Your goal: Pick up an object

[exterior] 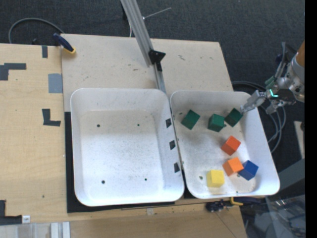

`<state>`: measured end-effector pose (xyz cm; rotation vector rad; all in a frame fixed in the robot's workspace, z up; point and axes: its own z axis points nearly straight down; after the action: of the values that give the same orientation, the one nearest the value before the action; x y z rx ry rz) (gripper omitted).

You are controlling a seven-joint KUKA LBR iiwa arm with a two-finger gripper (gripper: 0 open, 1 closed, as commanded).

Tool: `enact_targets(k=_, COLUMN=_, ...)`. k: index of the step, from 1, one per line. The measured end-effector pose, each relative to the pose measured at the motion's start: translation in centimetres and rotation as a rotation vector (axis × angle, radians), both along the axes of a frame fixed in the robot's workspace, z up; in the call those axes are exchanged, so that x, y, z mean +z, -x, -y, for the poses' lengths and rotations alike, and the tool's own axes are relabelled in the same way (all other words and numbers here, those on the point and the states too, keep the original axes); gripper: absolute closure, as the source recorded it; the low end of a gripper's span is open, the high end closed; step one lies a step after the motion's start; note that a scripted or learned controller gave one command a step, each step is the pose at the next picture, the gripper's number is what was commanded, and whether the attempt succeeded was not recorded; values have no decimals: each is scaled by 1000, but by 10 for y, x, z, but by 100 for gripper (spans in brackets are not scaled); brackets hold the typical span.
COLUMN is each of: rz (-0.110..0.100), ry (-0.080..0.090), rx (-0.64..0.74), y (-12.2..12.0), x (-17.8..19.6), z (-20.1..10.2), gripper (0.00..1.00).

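Gripper sits at the right bin's upper right rim, just beside a dark green block; can't tell whether it's gripping anything. Also in that bin: two green blocks, two orange blocks, a blue block, a yellow block.

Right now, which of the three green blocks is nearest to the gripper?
The right green block, by the right bin's far right wall, just below the gripper. The other two, and, lie further left.
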<state>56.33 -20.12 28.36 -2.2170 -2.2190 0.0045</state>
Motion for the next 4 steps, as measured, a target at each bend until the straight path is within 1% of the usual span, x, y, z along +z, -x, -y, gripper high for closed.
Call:
enact_targets(k=1, rz=5, ry=1, rx=1, y=-1, x=3, z=0, gripper=0)
enact_targets(k=2, rz=0, ry=1, rx=0, y=4, x=-42, z=-4, gripper=0)
enact_targets(k=3, rz=-1, ry=1, rx=2, y=-3, x=-90, z=-9, gripper=0)
enact_targets(k=4, rz=-2, ry=1, rx=1, y=-7, x=-153, z=-7, gripper=0)
